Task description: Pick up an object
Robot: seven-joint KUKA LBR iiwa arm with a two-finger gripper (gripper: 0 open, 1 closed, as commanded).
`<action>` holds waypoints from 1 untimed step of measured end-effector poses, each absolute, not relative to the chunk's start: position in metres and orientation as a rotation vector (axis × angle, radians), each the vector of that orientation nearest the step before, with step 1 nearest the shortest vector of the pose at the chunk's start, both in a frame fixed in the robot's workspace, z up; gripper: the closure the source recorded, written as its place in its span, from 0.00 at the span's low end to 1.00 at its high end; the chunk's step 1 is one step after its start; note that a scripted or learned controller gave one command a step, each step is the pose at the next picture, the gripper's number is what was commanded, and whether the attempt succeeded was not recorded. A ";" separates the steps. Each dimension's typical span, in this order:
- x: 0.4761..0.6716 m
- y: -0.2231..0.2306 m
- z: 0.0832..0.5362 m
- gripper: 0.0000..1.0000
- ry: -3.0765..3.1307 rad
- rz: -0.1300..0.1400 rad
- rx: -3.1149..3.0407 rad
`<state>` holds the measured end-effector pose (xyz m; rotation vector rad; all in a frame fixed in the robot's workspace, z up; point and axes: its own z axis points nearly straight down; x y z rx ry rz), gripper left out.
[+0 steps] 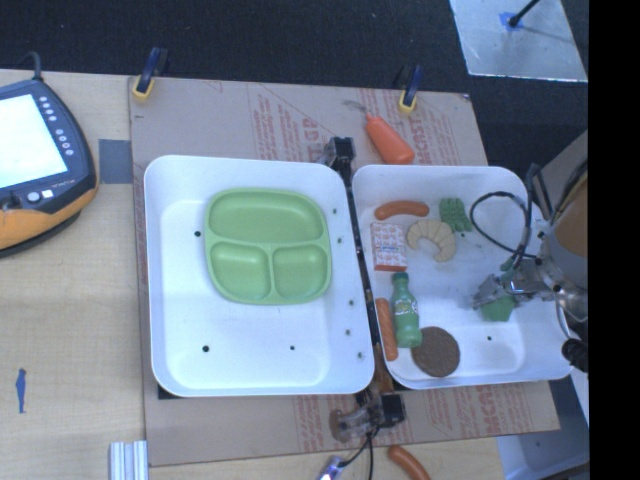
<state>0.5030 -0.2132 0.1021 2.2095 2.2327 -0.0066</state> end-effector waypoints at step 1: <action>0.525 -0.120 0.092 1.00 2.231 -0.002 2.213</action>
